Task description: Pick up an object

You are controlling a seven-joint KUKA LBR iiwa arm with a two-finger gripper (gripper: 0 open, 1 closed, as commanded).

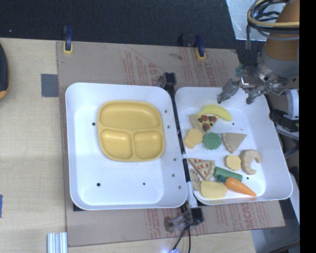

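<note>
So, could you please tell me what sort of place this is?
Probably a robotics lab bench for grasping trials: a robot arm over two white bins, toy food in one, cardboard clamped beneath.

Arm (279,41) grey, round, fat. Wide orange band (284,16) near top, shiny. Black and yellow cables (263,9) loop in ring around arm above band. Thin black cable runs down left side. Wrist below is silver-grey metal with small dark parts. Gripper (241,92) at bottom: two thin grey fingers (227,91), dark at tips.
</note>
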